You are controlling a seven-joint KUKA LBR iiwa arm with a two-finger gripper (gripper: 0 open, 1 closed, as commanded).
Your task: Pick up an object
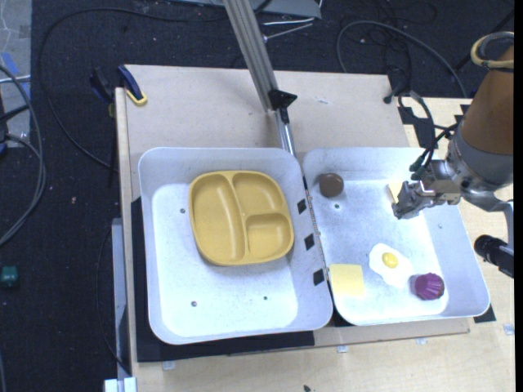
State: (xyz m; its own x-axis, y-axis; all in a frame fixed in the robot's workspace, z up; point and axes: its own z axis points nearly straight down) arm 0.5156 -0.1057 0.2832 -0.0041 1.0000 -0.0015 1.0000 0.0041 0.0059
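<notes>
Fingers on the gripper (406,206) point down over the right bin (458,251), near its far side. They look dark and bunched up from here, so it is hard to tell if they are open or closed. Nothing shows between them.

Right beside the gripper, partly hidden under it, is a small pale yellow piece (394,191). It is too covered to say what it is. This may be the thing the gripper is going for, but that is only a guess.

A bit farther off sits a brown round thing (330,185), near the wall between the two bins. Toward the front of the bin lie a toy fried egg (388,263), a purple thing (427,285) just beside it, and a flat yellow square (346,279).

The left bin (163,300) holds a big yellow plate (241,216) with three parts.

What could go wrong? The yellow piece is close to the bin wall, so a finger could bump the wall. The piece looks thin and flat, so the fingers might slide over it and close on nothing. The gripper could also push it away instead of catching it.
</notes>
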